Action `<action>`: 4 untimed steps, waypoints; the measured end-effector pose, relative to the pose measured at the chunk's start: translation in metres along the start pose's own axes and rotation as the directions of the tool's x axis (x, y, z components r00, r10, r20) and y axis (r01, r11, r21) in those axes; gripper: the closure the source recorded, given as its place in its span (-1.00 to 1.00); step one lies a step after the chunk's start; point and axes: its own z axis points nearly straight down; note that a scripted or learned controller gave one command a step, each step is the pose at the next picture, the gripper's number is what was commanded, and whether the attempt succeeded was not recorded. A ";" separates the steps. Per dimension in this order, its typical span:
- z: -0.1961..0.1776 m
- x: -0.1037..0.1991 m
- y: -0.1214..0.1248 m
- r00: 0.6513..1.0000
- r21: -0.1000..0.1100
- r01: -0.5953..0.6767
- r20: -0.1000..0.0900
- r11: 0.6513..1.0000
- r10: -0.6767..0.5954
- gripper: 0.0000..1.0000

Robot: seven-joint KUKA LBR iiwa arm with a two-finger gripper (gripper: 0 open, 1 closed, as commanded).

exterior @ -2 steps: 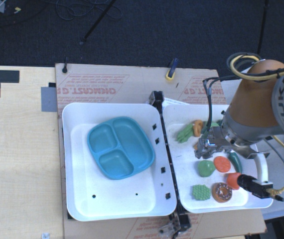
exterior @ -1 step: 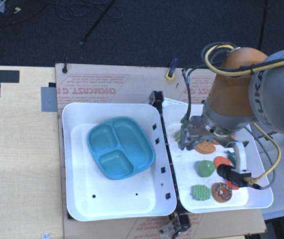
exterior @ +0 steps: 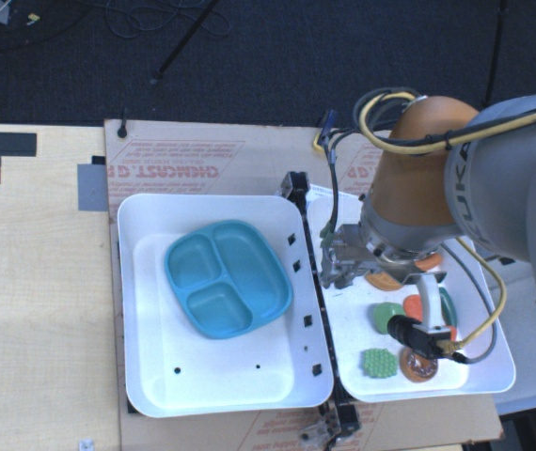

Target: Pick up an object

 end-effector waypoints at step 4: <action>0.003 -0.004 0.015 1.000 -0.003 -0.003 0.001 1.000 0.003 1.00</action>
